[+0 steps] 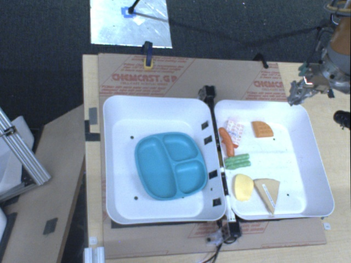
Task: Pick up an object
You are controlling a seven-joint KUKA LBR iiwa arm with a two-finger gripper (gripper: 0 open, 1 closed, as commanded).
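The right bin (307, 147) holds several small items: an orange wedge (262, 129), a red-orange sausage (226, 138), a white patterned packet (236, 128), a green bean pod (237, 161), a yellow rounded piece (243, 187) and a tan sandwich wedge (267, 191). My gripper (299, 93) hangs at the far right, above the bin's back right corner, apart from all of these. Nothing shows between its fingertips.
The left bin (118, 125) bears a blue divided plate (170, 165). Black clips run along the seam between the bins (211, 141). A metal sheet (130, 14) lies on the dark floor behind the bench. An aluminium rail (22, 155) stands at the left.
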